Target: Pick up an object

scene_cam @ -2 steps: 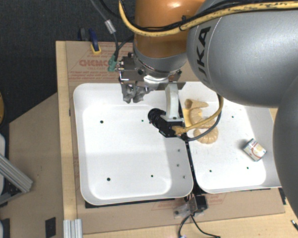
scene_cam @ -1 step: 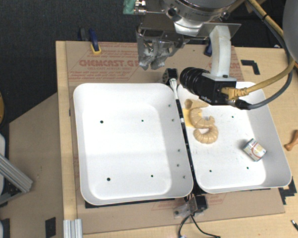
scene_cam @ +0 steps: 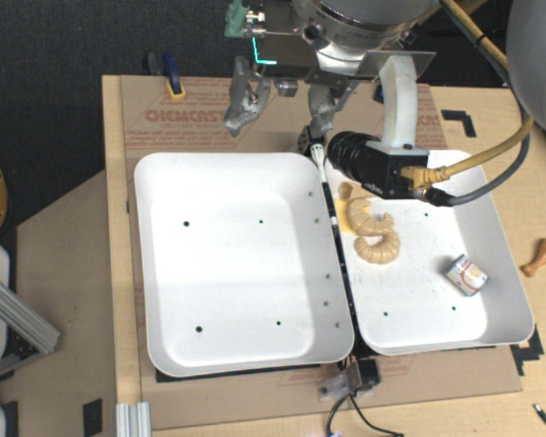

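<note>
While hanging with fingers spread and bare past the far rim of the shallow white left bin (scene_cam: 150, 244), well apart from the curled tan doughy piece (scene_cam: 379, 246) by the left wall of the white right bin (scene_cam: 491, 312): risk of the grey two-finger gripper (scene_cam: 284, 107) descending off target, clipping the shared rims, closing on nothing

We read robotics lab: cardboard-covered surface (scene_cam: 118, 244), two white bins (scene_cam: 164, 244), aluminium framing (scene_cam: 18, 317) off left edge, loose cables (scene_cam: 350, 412) at near edge.

Two bins (scene_cam: 164, 244), perhaps three small objects (scene_cam: 375, 241) in one
</note>
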You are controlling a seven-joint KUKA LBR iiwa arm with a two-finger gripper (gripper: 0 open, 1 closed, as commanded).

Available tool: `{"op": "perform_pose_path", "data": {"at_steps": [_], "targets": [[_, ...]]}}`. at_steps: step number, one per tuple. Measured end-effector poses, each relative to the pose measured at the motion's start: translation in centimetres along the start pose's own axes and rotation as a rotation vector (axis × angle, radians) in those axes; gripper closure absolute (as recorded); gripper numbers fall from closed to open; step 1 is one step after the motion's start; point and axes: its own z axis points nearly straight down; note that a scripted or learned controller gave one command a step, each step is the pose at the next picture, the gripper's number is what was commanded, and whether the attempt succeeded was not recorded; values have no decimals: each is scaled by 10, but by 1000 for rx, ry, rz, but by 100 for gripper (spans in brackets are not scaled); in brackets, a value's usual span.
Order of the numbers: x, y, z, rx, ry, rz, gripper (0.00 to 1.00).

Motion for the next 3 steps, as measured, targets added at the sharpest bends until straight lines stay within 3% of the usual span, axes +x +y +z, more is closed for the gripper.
{"op": "perform_pose_path", "data": {"at_steps": [1, 2, 3], "targets": [[1, 0, -11, -5, 2, -2, 100], [1, 0, -10, -3, 1, -2, 0], [2, 1, -21, -8, 3, -4, 100]]}}
